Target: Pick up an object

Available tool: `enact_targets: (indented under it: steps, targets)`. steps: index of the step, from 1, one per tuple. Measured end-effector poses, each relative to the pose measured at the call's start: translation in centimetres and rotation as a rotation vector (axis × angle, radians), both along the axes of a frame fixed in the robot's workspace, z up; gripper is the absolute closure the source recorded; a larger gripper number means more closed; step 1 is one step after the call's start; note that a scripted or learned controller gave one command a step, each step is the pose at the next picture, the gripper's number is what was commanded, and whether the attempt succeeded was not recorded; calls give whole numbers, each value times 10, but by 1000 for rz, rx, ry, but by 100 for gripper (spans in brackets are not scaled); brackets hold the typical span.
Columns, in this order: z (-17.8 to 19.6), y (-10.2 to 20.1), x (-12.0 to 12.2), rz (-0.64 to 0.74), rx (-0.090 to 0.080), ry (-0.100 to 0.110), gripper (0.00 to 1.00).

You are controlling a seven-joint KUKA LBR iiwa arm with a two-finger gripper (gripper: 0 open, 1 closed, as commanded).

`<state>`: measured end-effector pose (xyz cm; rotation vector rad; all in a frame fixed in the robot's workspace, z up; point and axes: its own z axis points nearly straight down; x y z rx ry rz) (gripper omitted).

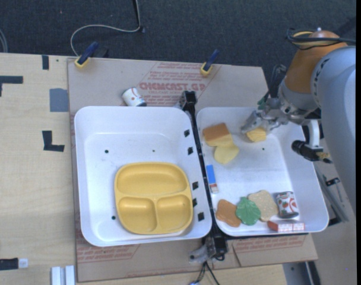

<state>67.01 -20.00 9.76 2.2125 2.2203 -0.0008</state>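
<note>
gripper low over a yellow chunk in the right bin

the gripper (256, 125) hangs over the upper right part of the right bin (299, 177), with the grey arm (341, 100) and its orange band (308, 58) behind it. right under the jaws there's a small yellow chunk (257, 135). it looks touching or nearly so, but i honestly can't tell if the jaws are spread, pressed together or pinching it, the tip is too blurry and small.

using that yellow chunk as the landmark: well to its left sit an orange-brown slab (217, 133) and a pale yellow piece (226, 154), touching each other. further down and left, a little blue and white stick (211, 177) lies along the bin's left wall. far below the chunk, along the bin's near edge, there's a row: an orange piece (227, 212), a green leafy thing (248, 211), a tan toast-looking slice (264, 204), a small can (285, 204) and a red bar (285, 225).

way off to the chunk's left, the left bin (97, 129) holds a yellow divided tray (152, 197). both bins sit on a cardboard sheet (168, 85) on the bench (26, 159).
</note>
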Motion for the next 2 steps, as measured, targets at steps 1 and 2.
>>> enact_targets:
  steps: [1, 2]
  targets:
    - [53, 77, -26, 3, 7, 2, 100]
    - [89, 146, -73, 4, 9, 6, 100]
